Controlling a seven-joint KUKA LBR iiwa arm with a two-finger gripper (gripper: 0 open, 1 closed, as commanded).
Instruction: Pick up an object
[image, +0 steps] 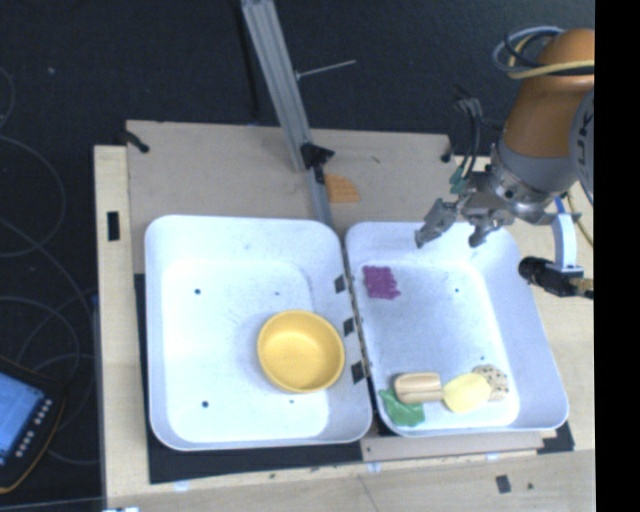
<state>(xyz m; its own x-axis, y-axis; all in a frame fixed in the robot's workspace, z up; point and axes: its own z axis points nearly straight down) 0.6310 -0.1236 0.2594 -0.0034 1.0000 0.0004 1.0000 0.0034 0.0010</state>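
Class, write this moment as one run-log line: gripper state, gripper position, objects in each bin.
gripper: open, holding nothing | position: above right bin far edge | left bin: yellow bowl | right bin: purple piece

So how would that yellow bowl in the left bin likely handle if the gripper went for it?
The yellow bowl looks rigid and probably light. Its smooth, rounded wall may slip unless pinched at the rim. Sitting upright on the left bin floor, it would likely slide rather than tip.

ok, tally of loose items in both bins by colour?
Yellow: 2, the round yellow plastic bowl and the pale yellow rounded lump
Purple: 1, flat purple piece
Tan: 1, tan cylinder
Green: 1, green scrap
Speckled beige: 1, speckled ball
Total: 6
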